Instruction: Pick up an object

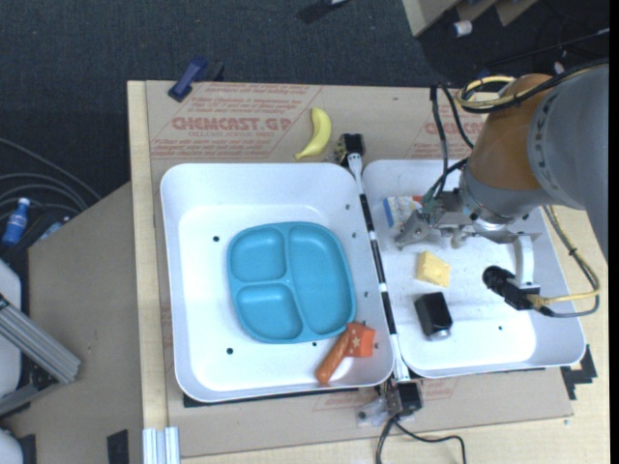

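My gripper point(426, 228) hangs low over the upper left part of the right bin point(556, 341), below the arm's orange band. A yellow cheese wedge point(433, 268) lies just below and slightly right of it, apart from it. Nearer the front of that bin rests a black block point(432, 314). A small blue, white and red item point(397, 209) lies by the gripper's left side, partly hidden. The left bin point(189, 259) holds a blue divided plate point(290, 280) and an orange carrot-like toy point(344, 353) at its front right corner.
A yellow banana point(314, 133) lies on the bench behind the left bin, and a blue object point(189, 78) sits at the bench's back edge. A black plug with a cable point(505, 284) hangs over the right bin. The arm covers that bin's back right.
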`<action>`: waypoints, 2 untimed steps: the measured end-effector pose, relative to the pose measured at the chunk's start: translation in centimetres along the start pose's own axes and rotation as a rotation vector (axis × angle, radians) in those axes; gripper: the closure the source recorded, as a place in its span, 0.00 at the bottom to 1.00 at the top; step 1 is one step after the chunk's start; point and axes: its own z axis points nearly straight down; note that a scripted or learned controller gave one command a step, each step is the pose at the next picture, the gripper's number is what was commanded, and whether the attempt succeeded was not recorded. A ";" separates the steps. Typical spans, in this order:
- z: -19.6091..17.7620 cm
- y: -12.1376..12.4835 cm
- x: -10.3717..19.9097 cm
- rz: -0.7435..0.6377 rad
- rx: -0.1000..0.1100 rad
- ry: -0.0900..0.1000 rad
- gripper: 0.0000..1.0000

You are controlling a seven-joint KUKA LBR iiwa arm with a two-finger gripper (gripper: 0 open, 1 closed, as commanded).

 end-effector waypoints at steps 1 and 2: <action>2.0 -3.8 -1.9 0.001 0.002 -0.001 0.00; 0.6 -3.4 -1.8 0.000 -0.009 -0.001 1.00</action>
